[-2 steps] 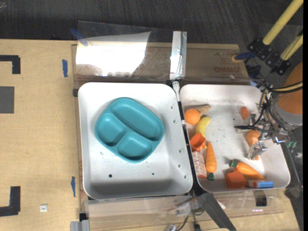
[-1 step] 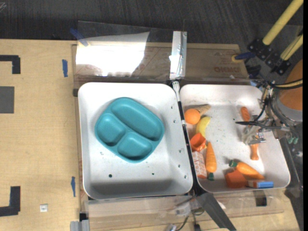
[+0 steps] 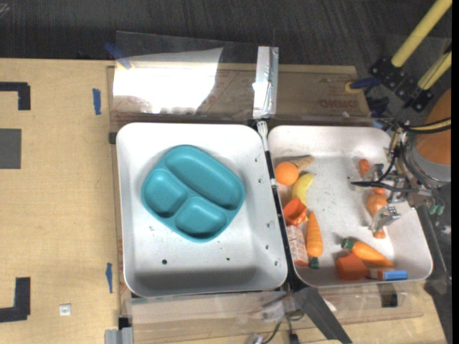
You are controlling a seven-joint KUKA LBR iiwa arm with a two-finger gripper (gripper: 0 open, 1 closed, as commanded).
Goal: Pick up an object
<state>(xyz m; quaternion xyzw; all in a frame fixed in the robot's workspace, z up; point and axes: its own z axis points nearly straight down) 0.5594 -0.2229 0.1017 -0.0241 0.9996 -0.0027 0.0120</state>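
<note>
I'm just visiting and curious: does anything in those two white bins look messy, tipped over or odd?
Nothing looks damaged or spilled. The teal tray sits askew in the left bin. In the right bin, toy foods such as a carrot lie jumbled along its left and bottom edges.

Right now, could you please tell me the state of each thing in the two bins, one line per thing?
Blue tray: upright, lying alone in the left bin.
Orange ball: resting at the right bin's left wall.
Yellow piece: lying against the ball.
Carrot: lying flat, lengthwise.
Second carrot: lying flat near the front.
Hand: low over the right bin, beside an orange piece; grip unclear.
</note>
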